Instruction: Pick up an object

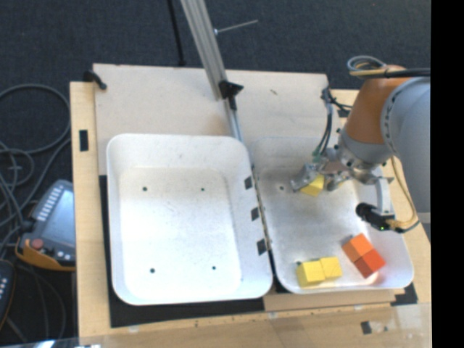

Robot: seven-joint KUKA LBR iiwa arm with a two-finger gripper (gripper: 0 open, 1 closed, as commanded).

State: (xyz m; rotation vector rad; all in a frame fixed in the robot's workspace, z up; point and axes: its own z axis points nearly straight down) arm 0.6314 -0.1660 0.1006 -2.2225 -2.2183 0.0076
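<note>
My gripper (pixel 315 182) hangs over the upper middle of the right bin (pixel 290 223), on the grey arm with the orange band (pixel 370 114) that comes in from the right. A small yellow block (pixel 313 188) sits between its two fingers, and the gripper is shut on it. The block looks slightly above the bin floor. Near the bin's front edge a longer yellow block (pixel 319 271) lies flat. To its right, in the front right corner, lies an orange block (pixel 363 255).
The left bin (pixel 123 194) stands beside the right one, the two rims meeting at the centre. A slanted aluminium post (pixel 206 42) rises from the bench behind the bins. Cables and a teach pendant (pixel 51 223) lie on the floor at the left.
</note>
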